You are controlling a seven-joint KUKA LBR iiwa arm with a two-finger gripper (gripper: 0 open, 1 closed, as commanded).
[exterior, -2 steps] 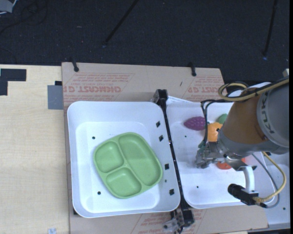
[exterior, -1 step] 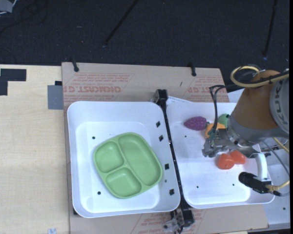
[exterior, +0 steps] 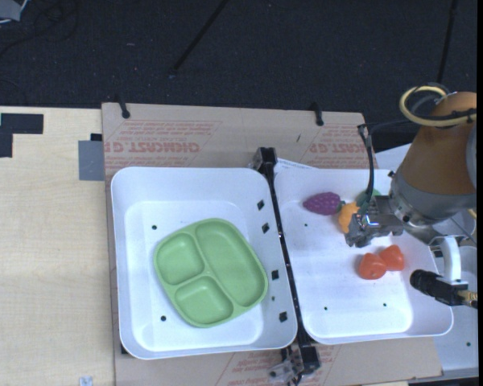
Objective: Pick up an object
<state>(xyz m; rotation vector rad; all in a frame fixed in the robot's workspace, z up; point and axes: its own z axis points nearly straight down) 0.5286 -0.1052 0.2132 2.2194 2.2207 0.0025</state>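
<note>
The gripper hangs low over the right bin, near its upper right part; how far it is open cannot be told, and nothing shows plainly between its tips. Just beside it, on its left, lies a small orange-yellow toy, partly hidden by the gripper body. Further left, apart from it, a purple grape cluster lies with its long axis roughly left to right, slightly tilted. Below the gripper sit two red-orange toy pieces, touching each other, their pair running left to right with the right one higher. The lower half of the right bin's floor is bare, giving open room toward its near rim. The left bin holds a green divided plate, set at a slant, clear of the bin's walls.
</note>
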